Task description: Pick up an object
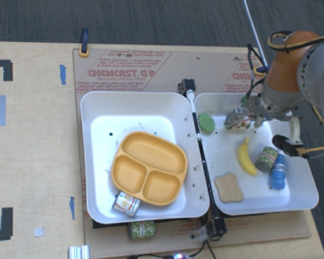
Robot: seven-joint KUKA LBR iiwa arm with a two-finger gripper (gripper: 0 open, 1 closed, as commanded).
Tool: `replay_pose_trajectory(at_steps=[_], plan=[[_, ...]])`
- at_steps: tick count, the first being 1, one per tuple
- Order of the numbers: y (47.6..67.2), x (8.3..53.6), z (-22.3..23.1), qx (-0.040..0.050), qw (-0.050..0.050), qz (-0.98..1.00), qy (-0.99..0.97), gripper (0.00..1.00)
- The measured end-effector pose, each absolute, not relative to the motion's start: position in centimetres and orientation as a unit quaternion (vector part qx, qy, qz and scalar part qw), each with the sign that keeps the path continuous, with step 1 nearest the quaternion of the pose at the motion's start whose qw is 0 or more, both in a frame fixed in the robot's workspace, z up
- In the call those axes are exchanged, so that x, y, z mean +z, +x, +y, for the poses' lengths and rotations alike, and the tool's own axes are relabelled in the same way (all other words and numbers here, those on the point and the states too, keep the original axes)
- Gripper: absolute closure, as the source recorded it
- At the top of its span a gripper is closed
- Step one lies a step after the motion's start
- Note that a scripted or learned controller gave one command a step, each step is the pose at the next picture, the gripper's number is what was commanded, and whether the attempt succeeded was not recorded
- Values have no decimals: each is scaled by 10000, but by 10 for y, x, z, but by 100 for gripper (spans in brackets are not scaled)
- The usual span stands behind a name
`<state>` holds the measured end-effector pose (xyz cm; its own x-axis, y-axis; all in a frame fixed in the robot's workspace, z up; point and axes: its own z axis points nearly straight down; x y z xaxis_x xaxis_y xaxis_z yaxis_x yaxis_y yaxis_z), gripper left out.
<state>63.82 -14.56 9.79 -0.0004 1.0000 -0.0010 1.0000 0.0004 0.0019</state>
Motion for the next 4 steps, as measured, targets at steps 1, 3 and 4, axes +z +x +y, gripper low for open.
replay_pose_trajectory(at_steps=[1,3,4], plan=[[617,86,-110,3,1,7075,7067,0],[552,86,-95,16,14,7073,7069,0],[547,87,-95,20,18,7069,7073,0]])
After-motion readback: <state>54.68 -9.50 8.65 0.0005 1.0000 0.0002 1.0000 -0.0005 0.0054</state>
